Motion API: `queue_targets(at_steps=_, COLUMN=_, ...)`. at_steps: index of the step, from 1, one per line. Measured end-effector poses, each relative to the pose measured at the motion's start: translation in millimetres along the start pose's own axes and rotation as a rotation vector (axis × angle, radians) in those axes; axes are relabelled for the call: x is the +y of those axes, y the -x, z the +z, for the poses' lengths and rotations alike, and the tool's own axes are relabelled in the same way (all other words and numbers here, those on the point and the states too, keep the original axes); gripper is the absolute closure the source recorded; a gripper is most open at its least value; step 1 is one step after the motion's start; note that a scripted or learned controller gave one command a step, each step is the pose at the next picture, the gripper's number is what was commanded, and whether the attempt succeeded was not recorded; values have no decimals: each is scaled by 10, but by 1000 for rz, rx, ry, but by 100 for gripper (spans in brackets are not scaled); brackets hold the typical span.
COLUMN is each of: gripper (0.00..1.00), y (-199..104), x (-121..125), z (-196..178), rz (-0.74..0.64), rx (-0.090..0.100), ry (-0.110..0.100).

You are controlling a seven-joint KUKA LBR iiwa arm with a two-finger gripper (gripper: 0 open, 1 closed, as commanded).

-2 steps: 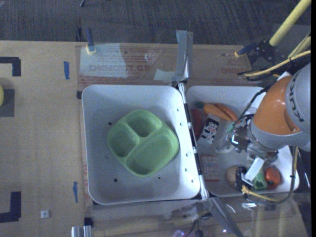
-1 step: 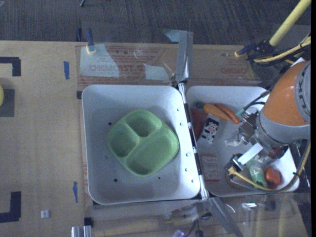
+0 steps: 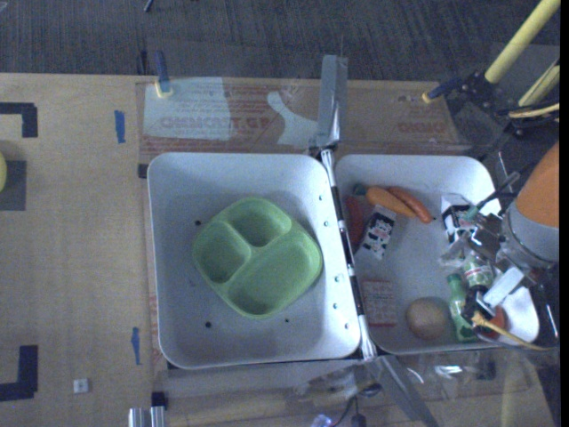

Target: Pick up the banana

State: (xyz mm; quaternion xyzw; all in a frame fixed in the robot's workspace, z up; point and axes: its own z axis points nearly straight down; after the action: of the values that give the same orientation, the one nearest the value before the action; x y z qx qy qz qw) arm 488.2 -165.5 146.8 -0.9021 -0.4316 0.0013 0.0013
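My gripper [image 3: 473, 254] hangs low over the right side of the right bin [image 3: 400, 169], reaching in from the right under the orange wrist band. Beneath and around it lies a clutter of small things: a white and black packet [image 3: 455, 219], a green item [image 3: 459, 302] and a red piece [image 3: 494, 318]. The arm covers part of this pile. An orange carrot-like thing [image 3: 400, 201] lies at the bin's far left, with a red stick [image 3: 356, 221] and a small white carton [image 3: 380, 233] beside it.
A brown round fruit [image 3: 427, 317] and a flat card [image 3: 380, 299] lie near the right bin's front. The left bin [image 3: 169, 238] holds a green divided plate [image 3: 258, 256]. A metal divider [image 3: 331, 105] stands behind the bins.
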Motion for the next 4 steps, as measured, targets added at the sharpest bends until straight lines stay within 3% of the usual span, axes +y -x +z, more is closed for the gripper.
queue_targets(at_steps=1, gripper=0, y=51, x=762, z=-414, rz=-456, rx=0, ry=5)
queue_targets(at_steps=2, gripper=0, y=374, x=266, z=-237, rz=-485, rx=1, ry=2)
queue_targets(at_steps=3, gripper=0, y=-257, x=-267, z=221, rz=85, rx=2, ry=2)
queue_targets(at_steps=4, gripper=0, y=-1129, x=-525, z=-372, rz=87, rx=0, ry=1)
